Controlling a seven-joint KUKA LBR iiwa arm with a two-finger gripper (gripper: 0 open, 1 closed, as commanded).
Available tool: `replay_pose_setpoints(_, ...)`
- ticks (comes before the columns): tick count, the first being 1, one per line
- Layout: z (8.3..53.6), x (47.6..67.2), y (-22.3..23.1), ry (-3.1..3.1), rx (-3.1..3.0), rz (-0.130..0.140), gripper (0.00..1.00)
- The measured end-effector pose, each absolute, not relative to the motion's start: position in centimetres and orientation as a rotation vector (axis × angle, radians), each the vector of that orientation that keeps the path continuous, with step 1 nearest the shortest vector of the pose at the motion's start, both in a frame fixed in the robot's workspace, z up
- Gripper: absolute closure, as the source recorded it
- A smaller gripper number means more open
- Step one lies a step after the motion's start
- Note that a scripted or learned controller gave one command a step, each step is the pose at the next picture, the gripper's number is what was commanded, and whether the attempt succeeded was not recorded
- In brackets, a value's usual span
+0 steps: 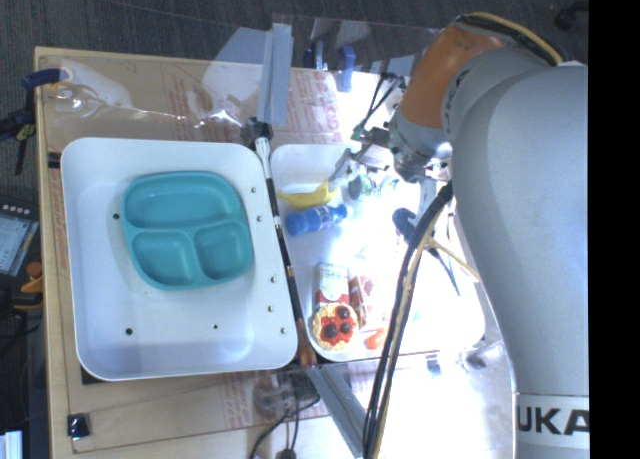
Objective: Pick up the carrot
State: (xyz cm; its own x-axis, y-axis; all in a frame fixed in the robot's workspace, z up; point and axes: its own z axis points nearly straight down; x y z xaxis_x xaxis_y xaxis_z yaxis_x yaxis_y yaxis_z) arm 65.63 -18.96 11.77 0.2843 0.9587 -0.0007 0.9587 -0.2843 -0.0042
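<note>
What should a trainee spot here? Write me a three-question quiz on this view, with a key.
1. True or false: the teal plate lies in the bin on the view's right.
2. In that right bin, what lies just below the yellow object in the picture? A) a blue object B) a red cup C) a green sponge
3. Fill in: the teal plate has ___ compartments.

Key: 1 false, it lies in the bin on the view's left. 2 A. 3 three.
</note>
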Motion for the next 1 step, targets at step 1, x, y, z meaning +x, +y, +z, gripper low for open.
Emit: replay_pose_setpoints(1,9.14,65.66,-10.55,-1.751,-2.604,0.004,0.00)
